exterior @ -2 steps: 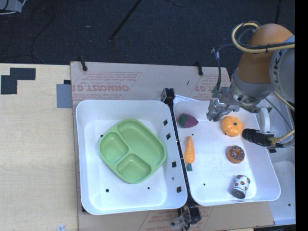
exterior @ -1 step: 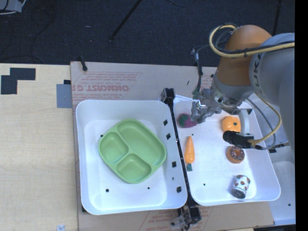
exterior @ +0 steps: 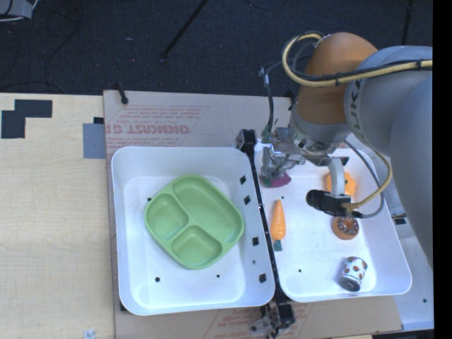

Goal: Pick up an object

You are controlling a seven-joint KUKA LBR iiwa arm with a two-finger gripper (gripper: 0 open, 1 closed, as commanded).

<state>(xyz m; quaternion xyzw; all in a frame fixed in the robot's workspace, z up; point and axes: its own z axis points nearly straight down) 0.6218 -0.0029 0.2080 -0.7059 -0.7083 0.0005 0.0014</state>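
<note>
My gripper (exterior: 272, 169) hangs low over the far left corner of the right bin (exterior: 311, 260), pointing down at a small purple object (exterior: 283, 181) that lies partly under it. An orange carrot (exterior: 279, 219) lies lengthwise just in front of the gripper, close to the bin's left wall. To the right lie an orange-and-yellow object (exterior: 341, 183), partly behind a cable, and a round brown doughnut-like piece (exterior: 346, 227). A small white patterned cup (exterior: 352, 272) lies on its side near the front right corner.
The left bin (exterior: 117, 224) holds a green divided plate (exterior: 194, 221). The black divider between the bins runs just left of the gripper. The grey arm with its orange band (exterior: 332, 62) fills the upper right, and its cables loop over the right bin.
</note>
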